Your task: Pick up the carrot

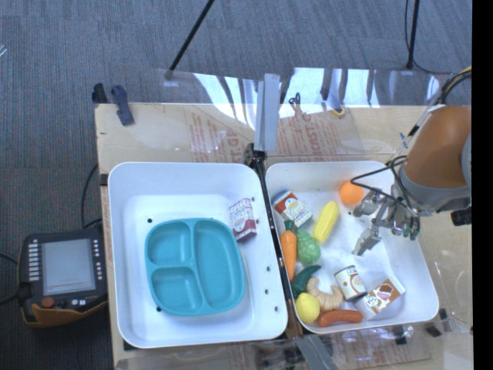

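Carrot is wedged against green veggie — gripper, fingers spread and empty, could easily snag that instead.

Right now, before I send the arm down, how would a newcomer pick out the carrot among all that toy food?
Look in the right bin, along its left wall beside the divider between the bins. The carrot lies there lengthwise, just below a small food box and touching a green vegetable on its right. It is the long, tapered orange piece; the other orange item, a round fruit, sits near the gripper.
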Motion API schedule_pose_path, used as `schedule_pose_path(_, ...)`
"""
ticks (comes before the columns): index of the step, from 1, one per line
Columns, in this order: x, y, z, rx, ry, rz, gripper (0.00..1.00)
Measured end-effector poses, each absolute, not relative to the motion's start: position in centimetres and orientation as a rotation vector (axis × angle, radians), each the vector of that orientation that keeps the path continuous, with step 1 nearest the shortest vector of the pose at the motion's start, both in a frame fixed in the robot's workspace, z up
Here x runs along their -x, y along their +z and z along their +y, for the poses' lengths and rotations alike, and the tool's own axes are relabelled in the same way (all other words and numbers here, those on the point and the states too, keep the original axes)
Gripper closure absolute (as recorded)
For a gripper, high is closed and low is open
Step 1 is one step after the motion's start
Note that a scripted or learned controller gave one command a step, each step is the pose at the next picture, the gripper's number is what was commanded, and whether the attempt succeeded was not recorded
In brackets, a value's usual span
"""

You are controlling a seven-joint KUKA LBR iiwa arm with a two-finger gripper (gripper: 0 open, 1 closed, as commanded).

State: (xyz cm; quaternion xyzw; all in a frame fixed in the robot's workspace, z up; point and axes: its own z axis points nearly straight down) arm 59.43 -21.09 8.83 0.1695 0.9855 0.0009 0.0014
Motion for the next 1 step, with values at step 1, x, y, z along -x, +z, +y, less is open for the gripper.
schedule_pose_path(1, -63.90, 8.89, -21.12, -0.230, 0.002, 3.129, 0.00)
